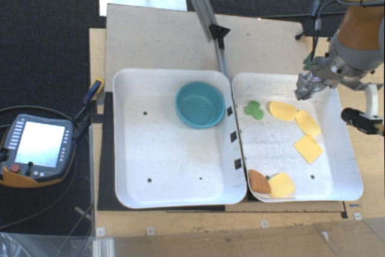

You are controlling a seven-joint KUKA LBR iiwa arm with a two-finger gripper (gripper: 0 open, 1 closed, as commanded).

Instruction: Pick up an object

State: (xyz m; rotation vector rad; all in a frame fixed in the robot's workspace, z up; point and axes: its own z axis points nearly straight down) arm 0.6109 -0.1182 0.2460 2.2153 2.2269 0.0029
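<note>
The gripper (305, 88) is blurred, so its tips cannot be made out. Up and right of it, the arm (361, 21) is cut off by the picture's edge.

Four flat yellow pieces (283, 110), a green one (254, 109) and a brown one (259, 182) lie in the right bin (337, 129); a teal bowl (200, 105) stands upright at the left bin's (132, 129) far edge.

A single fixed camera looks down at a slant from above the pale wooden tabletop (162, 33), far enough to take in both shallow white plastic bins (129, 129), dark carpet beyond, arm entering from the right.
</note>
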